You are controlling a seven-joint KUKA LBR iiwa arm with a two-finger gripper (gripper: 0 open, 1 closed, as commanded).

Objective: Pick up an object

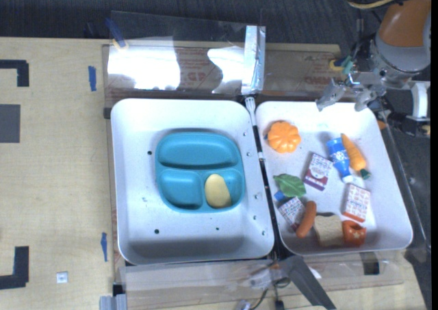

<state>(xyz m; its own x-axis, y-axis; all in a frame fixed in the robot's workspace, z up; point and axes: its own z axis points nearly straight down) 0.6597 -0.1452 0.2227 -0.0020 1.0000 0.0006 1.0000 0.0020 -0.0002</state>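
Observation:
The right bin point(390, 165) holds several toy foods: an orange pumpkin point(284, 135), a blue bottle point(338, 153) beside a carrot point(354, 153), a purple-and-white carton point(317, 170), a green leaf point(290, 183), a sausage point(307, 218), a white-and-red carton point(356, 202) and a red pepper point(353, 233). My gripper point(343, 101) hangs over the bin's far edge, up and right of the pumpkin. Its fingers stand open with nothing between them.
The left bin point(130, 165) holds a blue compartment tray point(195, 165) with a yellow lemon-like piece point(217, 190) in its lower right compartment. A clear plastic panel point(185, 62) stands behind the bins. The grey arm with its orange band point(404, 21) comes in from the upper right.

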